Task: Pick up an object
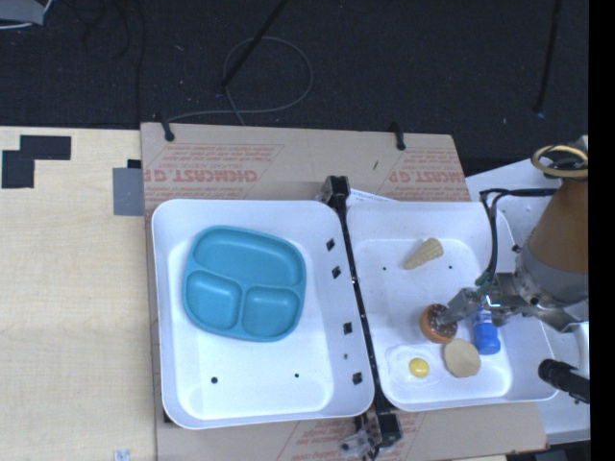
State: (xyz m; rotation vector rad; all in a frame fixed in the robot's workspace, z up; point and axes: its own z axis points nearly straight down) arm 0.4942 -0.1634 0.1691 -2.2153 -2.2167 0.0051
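Objects for the pick lie in the right bin [370,248], clustered toward its near right corner: a brown round piece [437,324], a blue piece [486,337], a tan oval [461,358], and a fried egg [417,367] by the near edge. A tan wedge [424,254] sits apart, nearer the far edge.

From the camera view, the gripper [465,307] hangs low over that cluster, close above the brown round piece and the blue piece. Whether its fingers are spread or closed cannot be told, and nothing shows clearly between them.

To do this well, I judge the arm should centre on one piece, since crowded neighbours risk a nudge or a double grab.

The left bin [173,257] holds a blue divided plate [245,283].
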